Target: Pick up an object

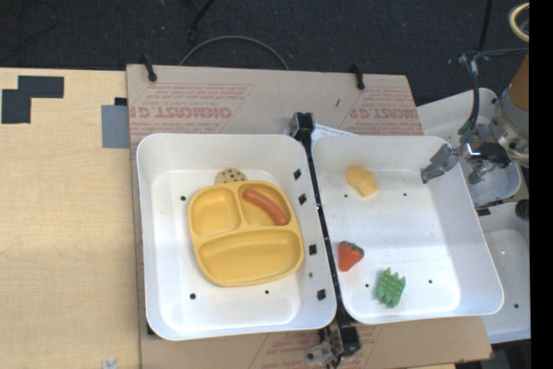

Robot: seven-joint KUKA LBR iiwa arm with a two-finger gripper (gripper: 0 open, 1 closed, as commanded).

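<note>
Cardboard sheet [259, 104] under bins; dark carpet [346, 4] behind.

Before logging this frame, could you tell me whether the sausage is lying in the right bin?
No, the sausage lies in the yellow divided tray.

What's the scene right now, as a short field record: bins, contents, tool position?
left bin: yellow divided tray, cookie beside the tray's far edge
tray contents: sausage in the upper right compartment
right bin: yellow piece, strawberry, green piece
tool: over the right bin's far right corner, apart from all three items
held item: none seen
</note>
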